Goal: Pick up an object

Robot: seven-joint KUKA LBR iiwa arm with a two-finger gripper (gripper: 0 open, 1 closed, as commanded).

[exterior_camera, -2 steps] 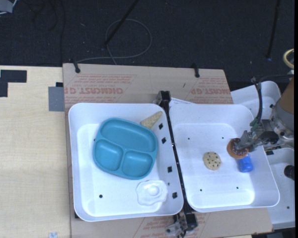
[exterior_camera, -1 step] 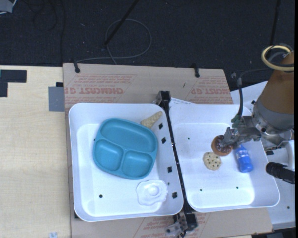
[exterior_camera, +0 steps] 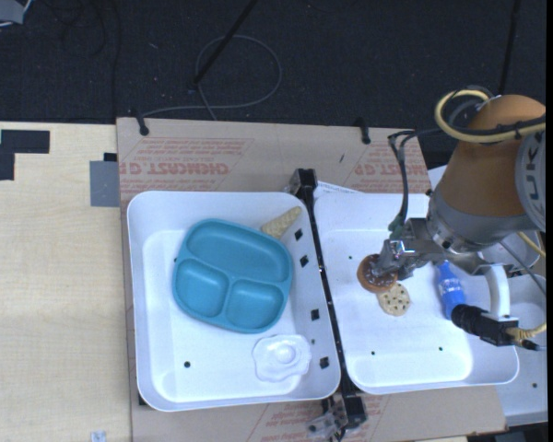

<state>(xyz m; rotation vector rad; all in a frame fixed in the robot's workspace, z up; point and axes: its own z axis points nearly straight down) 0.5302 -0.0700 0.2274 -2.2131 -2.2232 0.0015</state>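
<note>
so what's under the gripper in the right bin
A brown round piece lies partly beneath the gripper, with a speckled cookie beside it. The gripper covers the rest of the brown piece.

Brown round cookie (exterior_camera: 370,275) flat in right bin, beside chip cookie (exterior_camera: 394,299).

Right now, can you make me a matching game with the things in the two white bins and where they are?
Things:
1. blue divided plastic plate
2. white fried-egg toy
3. tan chocolate-chip cookie
4. blue bottle

Places:
A. right bin, just below the tool
B. left bin, middle
C. right bin, near its right side
D. left bin, near front corner

Pairs: 1-B, 2-D, 3-A, 4-C
</note>
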